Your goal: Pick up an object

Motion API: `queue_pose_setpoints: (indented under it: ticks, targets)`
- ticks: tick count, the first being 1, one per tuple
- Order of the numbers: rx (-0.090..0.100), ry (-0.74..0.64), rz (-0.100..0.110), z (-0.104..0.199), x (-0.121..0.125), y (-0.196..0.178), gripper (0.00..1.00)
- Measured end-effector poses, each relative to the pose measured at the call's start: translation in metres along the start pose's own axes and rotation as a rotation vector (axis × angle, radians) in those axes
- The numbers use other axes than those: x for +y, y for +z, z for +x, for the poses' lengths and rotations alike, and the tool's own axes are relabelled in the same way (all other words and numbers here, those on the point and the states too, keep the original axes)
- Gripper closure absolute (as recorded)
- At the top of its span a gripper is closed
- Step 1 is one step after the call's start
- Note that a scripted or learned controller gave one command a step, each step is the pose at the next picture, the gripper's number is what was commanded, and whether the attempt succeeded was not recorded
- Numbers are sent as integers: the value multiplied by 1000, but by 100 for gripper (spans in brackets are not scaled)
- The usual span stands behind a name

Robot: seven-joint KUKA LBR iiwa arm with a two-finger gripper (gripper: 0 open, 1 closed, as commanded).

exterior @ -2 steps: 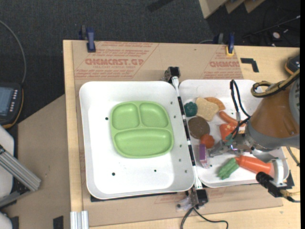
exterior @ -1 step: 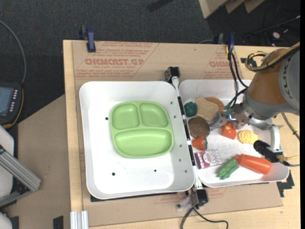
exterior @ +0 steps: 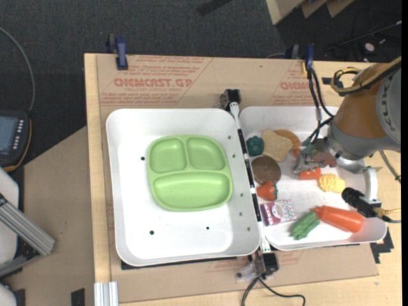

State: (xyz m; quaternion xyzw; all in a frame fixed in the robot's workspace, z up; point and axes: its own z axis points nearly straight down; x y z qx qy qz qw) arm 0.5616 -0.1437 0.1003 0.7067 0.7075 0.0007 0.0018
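My gripper (exterior: 308, 162) is low in the right bin (exterior: 376, 234), near its middle, under the orange band of the arm (exterior: 357, 116). A small red-orange piece (exterior: 310, 174) lies right at its tip. I cannot tell whether the piece is gripped or only touched. Around it lie a yellow corn cob (exterior: 331, 183), a slice of bread (exterior: 278, 143), a brown round patty (exterior: 266, 169), a teal item (exterior: 255, 145), a red tomato (exterior: 266, 190), a purple packet (exterior: 278, 211), green beans (exterior: 305, 225) and an orange carrot (exterior: 340, 217).
The left bin (exterior: 127, 222) holds a green divided plate (exterior: 189, 173). A black divider rail (exterior: 245, 164) runs between the bins. A black cable (exterior: 315, 97) drapes over the right bin's far edge beside the arm.
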Motion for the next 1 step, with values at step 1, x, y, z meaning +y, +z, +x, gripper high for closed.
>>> queue_pose_setpoints:
  ticks: [1]
  targets:
    - [3,-6,-6,66,-12,-90,100]
